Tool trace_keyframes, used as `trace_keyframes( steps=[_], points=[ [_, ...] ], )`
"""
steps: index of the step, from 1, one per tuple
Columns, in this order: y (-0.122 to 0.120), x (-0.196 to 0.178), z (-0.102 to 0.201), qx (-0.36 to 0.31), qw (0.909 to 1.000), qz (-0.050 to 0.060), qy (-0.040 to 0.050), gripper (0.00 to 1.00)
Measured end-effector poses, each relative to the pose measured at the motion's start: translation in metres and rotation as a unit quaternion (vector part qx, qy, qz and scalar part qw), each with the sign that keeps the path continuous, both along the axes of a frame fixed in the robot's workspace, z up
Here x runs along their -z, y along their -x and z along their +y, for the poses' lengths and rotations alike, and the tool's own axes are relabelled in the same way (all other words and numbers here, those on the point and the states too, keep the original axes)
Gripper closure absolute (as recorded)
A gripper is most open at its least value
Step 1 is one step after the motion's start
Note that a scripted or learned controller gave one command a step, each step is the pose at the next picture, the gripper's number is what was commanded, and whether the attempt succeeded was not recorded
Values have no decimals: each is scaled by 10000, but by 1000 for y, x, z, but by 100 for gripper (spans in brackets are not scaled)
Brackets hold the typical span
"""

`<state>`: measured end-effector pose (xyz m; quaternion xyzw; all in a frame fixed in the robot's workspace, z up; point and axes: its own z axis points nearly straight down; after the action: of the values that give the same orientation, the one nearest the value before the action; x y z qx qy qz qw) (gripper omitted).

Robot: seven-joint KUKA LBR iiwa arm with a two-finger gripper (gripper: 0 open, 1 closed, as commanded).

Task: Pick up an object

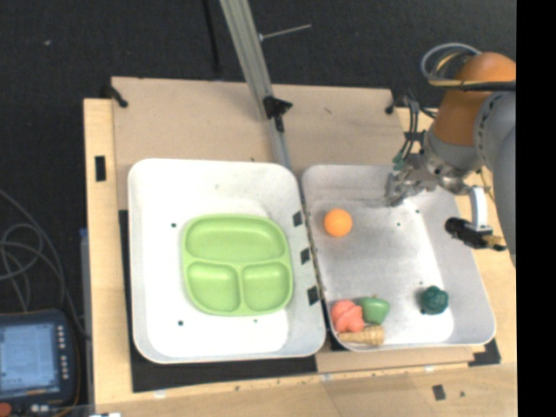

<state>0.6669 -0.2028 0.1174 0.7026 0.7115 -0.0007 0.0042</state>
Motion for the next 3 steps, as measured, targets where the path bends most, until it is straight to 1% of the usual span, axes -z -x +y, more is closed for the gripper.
trace_keyframes(
  steps=[1, 2, 3],
  points=[
    [1, -50, 7, 37, 10000, -12, -26, 100],
    [0, -95, 8, 27, 10000, -8, -25, 100],
    [-8, -157, 11, 37, 10000, -20, -21, 100]
  ],
)
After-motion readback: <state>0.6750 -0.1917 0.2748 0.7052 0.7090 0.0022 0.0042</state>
